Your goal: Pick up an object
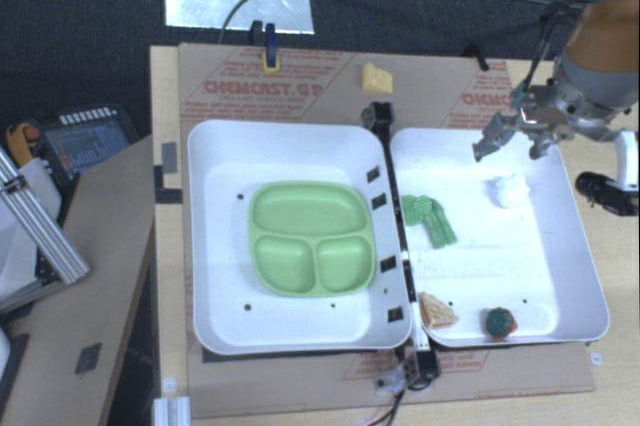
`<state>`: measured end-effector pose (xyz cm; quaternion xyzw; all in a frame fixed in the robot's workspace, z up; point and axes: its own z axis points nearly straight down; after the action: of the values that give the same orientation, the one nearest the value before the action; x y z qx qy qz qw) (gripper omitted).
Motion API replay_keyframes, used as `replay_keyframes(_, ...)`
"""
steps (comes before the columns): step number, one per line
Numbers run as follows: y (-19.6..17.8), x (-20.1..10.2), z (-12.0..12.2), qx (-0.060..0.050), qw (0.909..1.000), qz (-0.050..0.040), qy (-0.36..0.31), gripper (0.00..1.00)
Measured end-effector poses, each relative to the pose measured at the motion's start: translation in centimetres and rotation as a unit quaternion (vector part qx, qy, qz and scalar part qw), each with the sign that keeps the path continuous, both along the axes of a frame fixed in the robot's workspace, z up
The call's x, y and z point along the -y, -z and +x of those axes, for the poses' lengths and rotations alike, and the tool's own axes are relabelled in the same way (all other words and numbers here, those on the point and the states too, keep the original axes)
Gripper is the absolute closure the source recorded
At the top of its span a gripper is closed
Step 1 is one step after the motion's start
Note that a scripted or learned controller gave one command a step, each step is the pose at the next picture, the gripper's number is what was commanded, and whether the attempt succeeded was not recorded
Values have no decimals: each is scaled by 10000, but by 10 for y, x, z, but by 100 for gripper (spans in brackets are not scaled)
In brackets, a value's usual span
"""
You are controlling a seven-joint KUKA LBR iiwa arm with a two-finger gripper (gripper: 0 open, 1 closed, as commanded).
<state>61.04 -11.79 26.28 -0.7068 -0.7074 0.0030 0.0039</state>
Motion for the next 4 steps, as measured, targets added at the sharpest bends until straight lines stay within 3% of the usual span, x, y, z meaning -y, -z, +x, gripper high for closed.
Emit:
replay_keyframes(1, -7, 0, 2, 56, 10000, -7, -10, 0)
replay_keyframes(4, 160, 1, 7, 35, 10000, -4, 3, 0)
